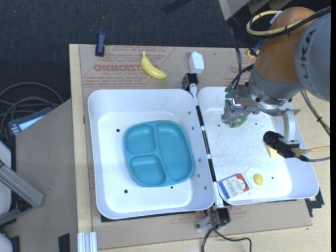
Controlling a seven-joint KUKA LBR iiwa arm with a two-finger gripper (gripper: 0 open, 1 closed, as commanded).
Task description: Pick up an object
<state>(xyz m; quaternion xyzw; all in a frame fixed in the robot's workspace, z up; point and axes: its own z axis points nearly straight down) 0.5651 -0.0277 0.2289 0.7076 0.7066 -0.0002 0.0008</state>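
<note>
Camera view, from the near edge outward: at the near end of the right bin [231, 151] lie a red-and-white packet [233, 185] and, just beside it, a small yellow round piece [258, 179], both well apart from the gripper. In the left bin [105, 140] a blue divided plate [157, 153] lies flat across the middle, on the far side of the dividing rims from the arm. Further back in the right bin, a yellow scrap [272, 151] peeks out by the right wall. Beyond that, toward the bin's far left corner, the gripper [233, 117] hangs low over the floor with a small green thing [240, 123] right at its tip, showing on its lower right side. That green thing looks the likeliest target: it lies practically under the tool, so the move would turn on a short vertical closing, not a sideways reach. It is too hidden to tell its long axis, or whether the gripper is spread or closed, or already has it. Farthest off, on the bare bench behind the bins, rest a banana [153, 69] and a white block [197, 62]
</note>
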